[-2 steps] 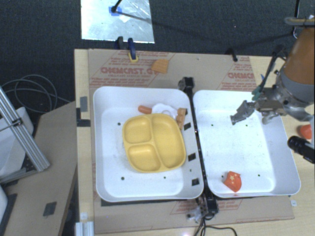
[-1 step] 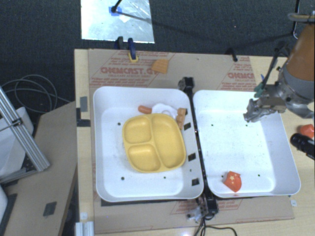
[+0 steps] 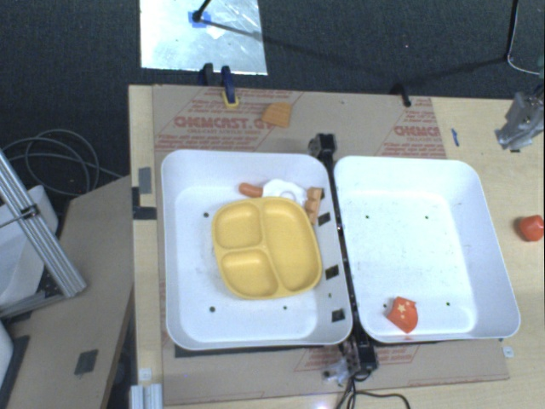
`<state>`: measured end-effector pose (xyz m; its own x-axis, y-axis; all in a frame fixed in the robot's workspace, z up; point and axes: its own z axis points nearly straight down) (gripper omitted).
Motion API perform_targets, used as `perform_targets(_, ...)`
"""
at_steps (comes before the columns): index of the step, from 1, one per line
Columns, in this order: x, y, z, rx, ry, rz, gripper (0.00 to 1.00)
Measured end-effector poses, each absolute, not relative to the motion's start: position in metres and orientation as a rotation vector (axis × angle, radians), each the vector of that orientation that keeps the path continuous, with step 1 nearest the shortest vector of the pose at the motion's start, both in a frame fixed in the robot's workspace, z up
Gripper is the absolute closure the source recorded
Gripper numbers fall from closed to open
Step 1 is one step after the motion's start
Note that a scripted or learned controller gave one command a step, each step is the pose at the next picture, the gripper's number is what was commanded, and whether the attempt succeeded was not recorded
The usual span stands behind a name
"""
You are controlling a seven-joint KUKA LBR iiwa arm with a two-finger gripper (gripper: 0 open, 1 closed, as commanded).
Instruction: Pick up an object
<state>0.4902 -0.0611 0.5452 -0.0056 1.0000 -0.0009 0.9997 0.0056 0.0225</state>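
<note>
Objects for picking lie in both white bins, none yet lifted. Left bin (image 3: 183, 254), centre-left of the frame: a yellow divided plate (image 3: 266, 247) with three compartments lies flat near the middle; just above its upper edge are a small orange sausage-shaped piece (image 3: 250, 190), a white rounded item (image 3: 283, 191) partly hidden by the plate, and a small tan piece (image 3: 314, 200) close to the bin's right wall. Right bin (image 3: 460, 228), centre-right of the frame: a single red-orange object (image 3: 403, 313) rests near the lower-left corner, apart from the walls. Outside the bins, a tan block (image 3: 277, 114) lies on the cardboard-covered counter (image 3: 477, 130) above the left bin, and a red object (image 3: 530, 227) sits on the counter at the right edge of the frame. The tool (image 3: 519, 123), a grey metallic part at the upper right edge, stands off to the side of the right bin and above no object; whether it is open or closed cannot be told at this size. Nothing is seen between its fingers. Judged progress: the task is at its start. Choice of target, approach, descent, grasp and lift all remain. The red-orange object in the right bin is the nearest isolated candidate.
</note>
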Motion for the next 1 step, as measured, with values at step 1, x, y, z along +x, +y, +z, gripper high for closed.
perform_targets(1, 0.4908, -0.0605, 0.5353, 2.214, 2.225, 0.004, 0.0)
